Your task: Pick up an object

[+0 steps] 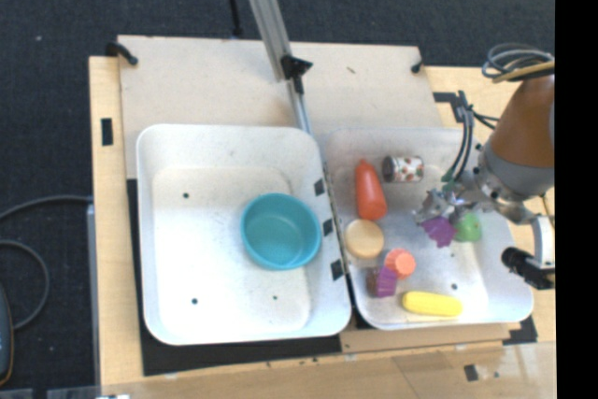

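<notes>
My gripper (442, 204) hangs over the right bin (495, 294), near its right side, at the end of the grey arm with the orange band. Directly below and touching it in the image is a small purple object (436, 230). A green object (468, 227) lies just right of the purple one. Whether anything is held is hidden by the gripper body.
The right bin also holds a red-orange bottle shape (370, 190), a small patterned can (404, 168), a tan round lid (364, 240), an orange piece (401, 263), a purple block (383, 282) and a yellow banana shape (432, 303). A teal bowl (280, 231) sits in the left bin (187, 294).
</notes>
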Controlling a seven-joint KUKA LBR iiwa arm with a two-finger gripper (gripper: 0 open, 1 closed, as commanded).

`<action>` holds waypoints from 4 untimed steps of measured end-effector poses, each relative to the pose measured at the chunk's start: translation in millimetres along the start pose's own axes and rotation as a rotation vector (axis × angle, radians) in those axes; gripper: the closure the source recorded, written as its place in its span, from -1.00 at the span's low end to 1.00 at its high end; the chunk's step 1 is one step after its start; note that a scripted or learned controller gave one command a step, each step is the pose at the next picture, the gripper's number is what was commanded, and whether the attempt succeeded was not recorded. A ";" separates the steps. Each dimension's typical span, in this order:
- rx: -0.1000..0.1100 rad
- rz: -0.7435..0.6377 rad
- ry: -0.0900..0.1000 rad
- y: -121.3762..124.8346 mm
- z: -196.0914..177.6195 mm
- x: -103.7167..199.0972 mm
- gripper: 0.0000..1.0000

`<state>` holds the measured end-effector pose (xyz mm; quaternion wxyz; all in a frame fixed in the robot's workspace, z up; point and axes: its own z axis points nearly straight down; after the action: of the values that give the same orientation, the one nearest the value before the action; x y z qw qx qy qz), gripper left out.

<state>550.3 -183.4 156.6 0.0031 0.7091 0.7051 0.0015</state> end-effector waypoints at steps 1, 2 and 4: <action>-0.002 -0.008 -0.001 4.7 -61.5 -9.4 1.00; 0.002 -0.008 0.001 5.7 -75.1 -10.7 1.00; 0.005 -0.012 0.003 24.2 -75.8 78.3 1.00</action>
<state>574.4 -105.1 232.3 0.0004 0.7047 0.7095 0.0007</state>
